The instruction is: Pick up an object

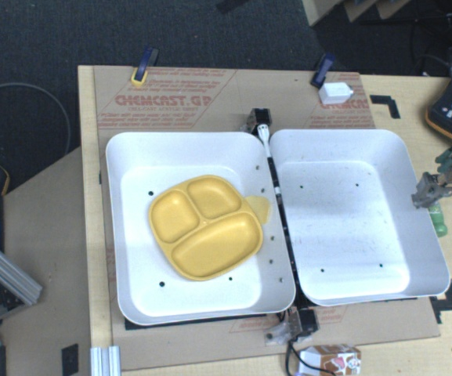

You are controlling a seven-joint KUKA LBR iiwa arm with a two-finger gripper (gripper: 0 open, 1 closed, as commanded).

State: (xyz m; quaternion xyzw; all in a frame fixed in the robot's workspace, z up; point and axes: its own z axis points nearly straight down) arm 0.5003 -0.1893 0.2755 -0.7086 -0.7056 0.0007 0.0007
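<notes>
Two shallow white bins sit side by side on the worktop [210,92], which is covered by a brown sheet printed with red lettering. Left bin [124,210]: holds a yellow divided plate [204,225] with three compartments (two small toward the far side, one large toward the near side), lying flat and rotated somewhat against the bin walls. It sits roughly mid-bin, its right edge near the wall shared with the neighbouring bin. A pale yellow patch shows just beside the plate's right rim; cannot tell what it is. Right bin [351,210]: white floor with a few dark dots.

Gripper [429,190] is at the right bin's right rim, above or just outside the wall, well apart from the plate. It appears as a small grey-green shape with a green piece below it. Fingers: too small and blurred to tell whether spread or pressed together; nothing visible between them.

A small white block [336,93] lies on the worktop beyond the right bin.
</notes>
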